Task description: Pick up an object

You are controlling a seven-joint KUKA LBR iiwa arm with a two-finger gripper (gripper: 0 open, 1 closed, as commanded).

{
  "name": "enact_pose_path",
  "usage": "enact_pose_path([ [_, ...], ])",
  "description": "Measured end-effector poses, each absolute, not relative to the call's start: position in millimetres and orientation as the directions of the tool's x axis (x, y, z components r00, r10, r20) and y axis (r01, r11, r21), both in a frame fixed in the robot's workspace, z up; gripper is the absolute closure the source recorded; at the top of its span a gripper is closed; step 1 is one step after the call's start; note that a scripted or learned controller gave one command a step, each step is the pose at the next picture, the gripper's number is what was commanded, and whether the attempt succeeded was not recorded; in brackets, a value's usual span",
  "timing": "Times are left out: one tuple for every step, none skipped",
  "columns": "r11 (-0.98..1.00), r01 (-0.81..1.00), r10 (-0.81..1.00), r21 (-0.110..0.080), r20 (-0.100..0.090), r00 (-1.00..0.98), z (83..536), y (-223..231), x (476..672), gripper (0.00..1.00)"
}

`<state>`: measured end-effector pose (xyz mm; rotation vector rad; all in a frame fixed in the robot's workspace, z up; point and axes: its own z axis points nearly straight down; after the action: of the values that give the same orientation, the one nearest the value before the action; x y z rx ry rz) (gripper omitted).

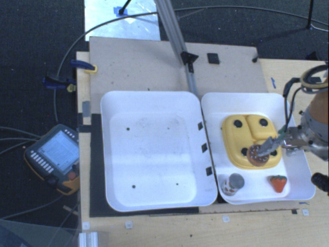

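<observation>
The arm [316,122] is reaching in from the right, its jaws [267,148] hovering over the right bin [216,138], just at the near edge of the yellow toy [249,138]. A small brown disc [256,155] is lying on that toy's near end, touching or just under the tip — whether the tool is open or closed on it I cannot tell, since the tip is showing only as a grey blur against the disc.

The likely trouble is lying in that stack. The disc is sitting on a rounded, bulging surface, so a closing grip could be nudging it off sideways rather than catching it — or the jaws could be landing on the wide yellow toy instead, which looks too broad to span. A push downward might also be tipping the toy against the bin wall.

Other candidates are lying along the near wall: a small cup [232,183] in the corner and a strawberry [278,182] further right, well apart from each other. Both are sitting close to the wall, which would be crowding any approach. The left bin [110,138] is lying just beside, its rim touching the right one's. A pendant [54,156] is resting off the surface to the left, clear of the work.
</observation>
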<state>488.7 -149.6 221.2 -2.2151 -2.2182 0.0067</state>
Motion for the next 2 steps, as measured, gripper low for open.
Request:
enact_pose_path([
  [0.004, 1.0, 1.0, 0.001, 0.0, -0.004, 225, -149, 491.0, 0.0],
  [0.002, 1.0, 1.0, -0.003, 0.001, -0.002, 166, -154, 495.5, 0.0],
])
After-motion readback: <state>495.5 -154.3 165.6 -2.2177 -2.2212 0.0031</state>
